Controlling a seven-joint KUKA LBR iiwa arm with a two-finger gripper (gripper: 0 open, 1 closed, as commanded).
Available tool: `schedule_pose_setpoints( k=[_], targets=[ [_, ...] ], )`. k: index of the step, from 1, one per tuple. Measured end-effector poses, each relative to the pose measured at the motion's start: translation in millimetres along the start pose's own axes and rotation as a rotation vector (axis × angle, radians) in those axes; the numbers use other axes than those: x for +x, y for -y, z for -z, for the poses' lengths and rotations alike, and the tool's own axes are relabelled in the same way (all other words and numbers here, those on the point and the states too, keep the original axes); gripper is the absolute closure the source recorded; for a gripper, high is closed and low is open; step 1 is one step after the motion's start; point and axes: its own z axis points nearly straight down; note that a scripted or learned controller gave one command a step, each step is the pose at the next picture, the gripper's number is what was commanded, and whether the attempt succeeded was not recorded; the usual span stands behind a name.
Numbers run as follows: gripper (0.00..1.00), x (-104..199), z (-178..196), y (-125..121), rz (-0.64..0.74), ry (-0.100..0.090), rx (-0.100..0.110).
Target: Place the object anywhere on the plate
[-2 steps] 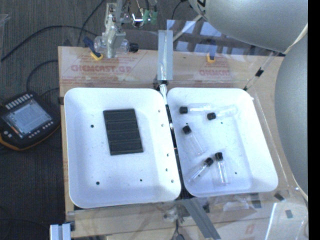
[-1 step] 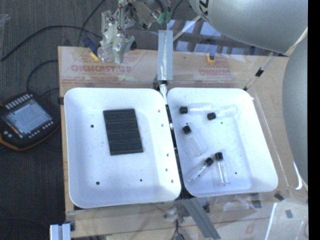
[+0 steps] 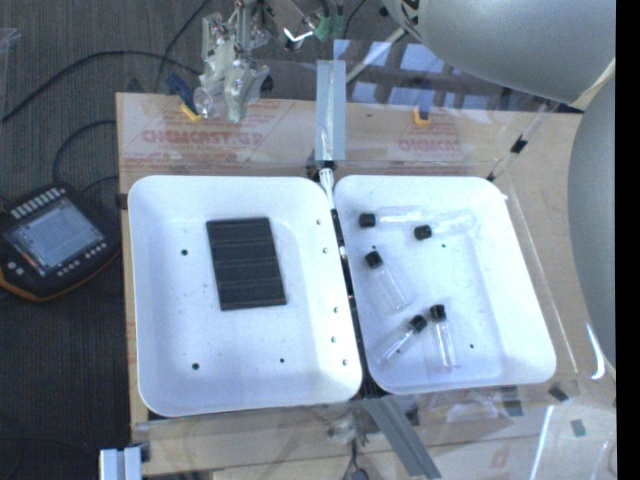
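Nearest the camera, five clear glass vials with black caps (image 3: pixel 384 278) are scattered in the right white bin (image 3: pixel 520 268); the dark ribbed rectangular plate (image 3: pixel 245 262) lies in the left white bin (image 3: pixel 160 268). The gripper (image 3: pixel 228 78) is seen far beyond both, jaw state indiscernible.

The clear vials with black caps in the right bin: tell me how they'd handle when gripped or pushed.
The vials lie on their sides and look round, so a push would probably roll them. Their clear, smooth walls look slippery and maybe fragile. Small and apparently empty, they're likely light.
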Motion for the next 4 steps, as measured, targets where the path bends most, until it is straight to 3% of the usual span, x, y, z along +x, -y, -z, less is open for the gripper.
schedule_pose_setpoints(
  k=[1,2,4],
  targets=[
    [1.0,-1,10,-1,0.0,0.006,-0.004],
    [1.0,1,-10,0,0.819,-0.006,-0.003],
    [1.0,1,-16,-1,1.949,-0.002,-0.011]
  ],
)
